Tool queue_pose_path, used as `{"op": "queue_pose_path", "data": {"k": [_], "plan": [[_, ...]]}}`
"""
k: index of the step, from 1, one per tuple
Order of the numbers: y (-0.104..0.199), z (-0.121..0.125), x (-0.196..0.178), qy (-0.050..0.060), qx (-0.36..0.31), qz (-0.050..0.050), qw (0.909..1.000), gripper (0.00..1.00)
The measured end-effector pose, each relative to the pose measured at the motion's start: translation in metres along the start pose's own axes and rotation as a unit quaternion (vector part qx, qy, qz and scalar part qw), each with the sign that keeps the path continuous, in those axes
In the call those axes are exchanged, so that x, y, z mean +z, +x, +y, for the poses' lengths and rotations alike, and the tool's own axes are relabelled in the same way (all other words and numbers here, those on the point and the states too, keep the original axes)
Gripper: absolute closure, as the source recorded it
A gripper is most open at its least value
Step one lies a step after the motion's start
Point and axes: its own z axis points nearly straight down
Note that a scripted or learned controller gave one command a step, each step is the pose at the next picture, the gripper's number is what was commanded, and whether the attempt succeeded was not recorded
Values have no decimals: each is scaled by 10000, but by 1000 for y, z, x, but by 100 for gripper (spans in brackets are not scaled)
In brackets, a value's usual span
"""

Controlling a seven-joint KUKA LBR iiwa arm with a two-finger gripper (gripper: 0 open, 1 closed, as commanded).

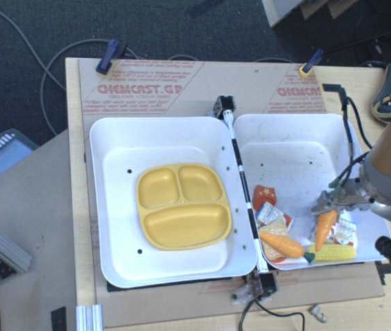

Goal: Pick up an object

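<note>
Camera view, item in hand: upright carrot [325, 229], orange, in the right bin [288, 133], near-right part, its upper end at the gripper [334, 204].
Gripper: arrives from the right; whether it is spread or pinching the carrot cannot be told.
Neighbours: corn cob [334, 252] touching the carrot's lower end; white packet [345, 227] just beside; second carrot [282, 244] lying flat to the left, over a packet pile [271, 216].
Left bin [105, 136]: holds a yellow divided plate [181, 205], well apart.
Risk: a grip high on the tapered carrot is likely to slip.
Risk: crowded neighbours may get dragged or nudged.
</note>
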Motion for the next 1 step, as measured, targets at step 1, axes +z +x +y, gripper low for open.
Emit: {"op": "queue_pose_path", "data": {"k": [1], "plan": [[80,33,-36,-14,-11,-6,10000,100]]}}
